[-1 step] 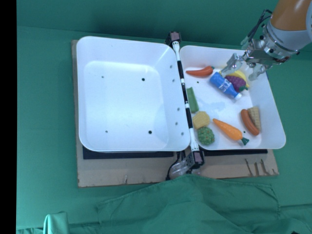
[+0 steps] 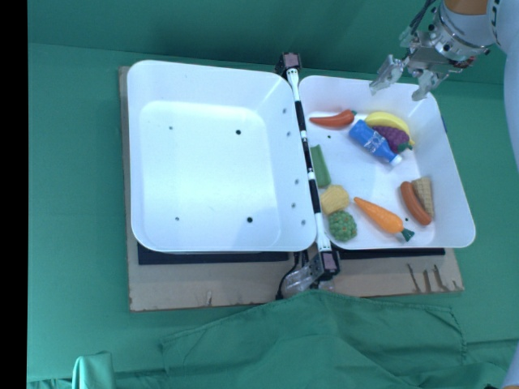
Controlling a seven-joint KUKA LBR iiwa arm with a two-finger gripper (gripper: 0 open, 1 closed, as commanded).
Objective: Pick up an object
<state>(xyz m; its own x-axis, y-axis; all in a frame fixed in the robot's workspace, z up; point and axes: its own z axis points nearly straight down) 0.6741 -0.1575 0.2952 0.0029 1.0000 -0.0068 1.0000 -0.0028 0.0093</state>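
- Gripper (image 2: 405, 78) sits over the far edge of the right bin (image 2: 454, 217), toward its far right corner; fingers spread apart, nothing between them.
- Orange band of the arm visible above the wrist at the frame's top right.
- Right bin contents: red chili pepper (image 2: 332, 120) near the far left corner; yellow banana (image 2: 388, 121) just beside it, touching a purple fruit (image 2: 392, 136).
- Blue bottle (image 2: 373, 143) lies tilted against the purple fruit, mid-bin toward the far edge.
- Green vegetable piece (image 2: 320, 166) along the left wall.
- Yellow corn piece (image 2: 334, 198) and green broccoli (image 2: 342, 226) near the near left corner, touching each other.
- Carrot (image 2: 383, 217) lies near the near edge.
- Sausage (image 2: 414, 203) and ice-cream cone (image 2: 424, 195) side by side by the right wall.
- Left bin (image 2: 146, 79) carries no objects.
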